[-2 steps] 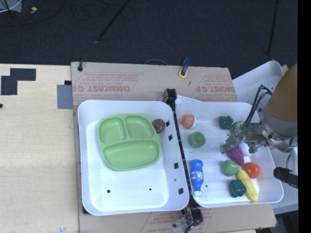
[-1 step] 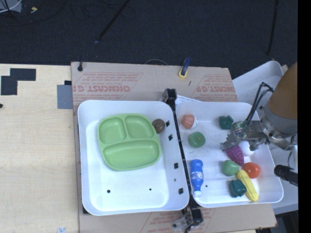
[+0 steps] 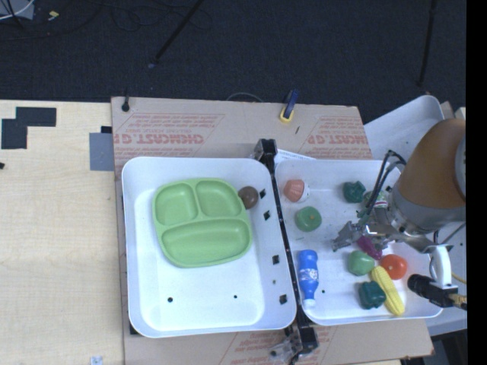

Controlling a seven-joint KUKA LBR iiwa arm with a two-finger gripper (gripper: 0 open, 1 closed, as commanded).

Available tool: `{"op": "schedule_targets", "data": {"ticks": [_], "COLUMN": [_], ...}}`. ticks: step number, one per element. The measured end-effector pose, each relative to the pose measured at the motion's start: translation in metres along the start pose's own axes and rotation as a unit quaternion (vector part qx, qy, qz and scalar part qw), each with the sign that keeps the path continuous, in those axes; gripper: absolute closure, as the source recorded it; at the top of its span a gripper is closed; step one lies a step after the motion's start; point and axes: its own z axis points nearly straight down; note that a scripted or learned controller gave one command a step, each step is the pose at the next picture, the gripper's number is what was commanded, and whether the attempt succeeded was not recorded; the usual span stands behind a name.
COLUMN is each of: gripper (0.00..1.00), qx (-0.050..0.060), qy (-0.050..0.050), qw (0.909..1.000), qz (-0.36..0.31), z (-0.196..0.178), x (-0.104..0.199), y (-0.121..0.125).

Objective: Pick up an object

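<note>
My gripper (image 3: 356, 234) hangs low over the middle of the right bin (image 3: 331, 175), reaching in from the right. A purple object (image 3: 370, 246) lies right at its tip, partly hidden by it. Just below sit a light green piece (image 3: 361, 263) and a red-orange tomato-like piece (image 3: 393, 266). A round green object (image 3: 308, 219) lies to the gripper's left. A dark teal piece (image 3: 353, 192) rests above it. Nothing is visibly lifted.
The right bin also holds a pink-orange object (image 3: 294, 189), a blue bottle (image 3: 307, 274), a yellow corn cob (image 3: 389, 290) and a teal block (image 3: 371, 297). The left bin (image 3: 144, 280) carries a green divided plate (image 3: 202, 223) and a brown ball (image 3: 248, 197).
</note>
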Motion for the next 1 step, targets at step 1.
{"op": "schedule_targets", "data": {"ticks": [1], "gripper": [0.0], "qx": [0.0], "qy": [0.0], "qw": [1.0], "qz": [0.0], "z": [0.0443], "x": [-0.0019], "y": [0.0018]}}
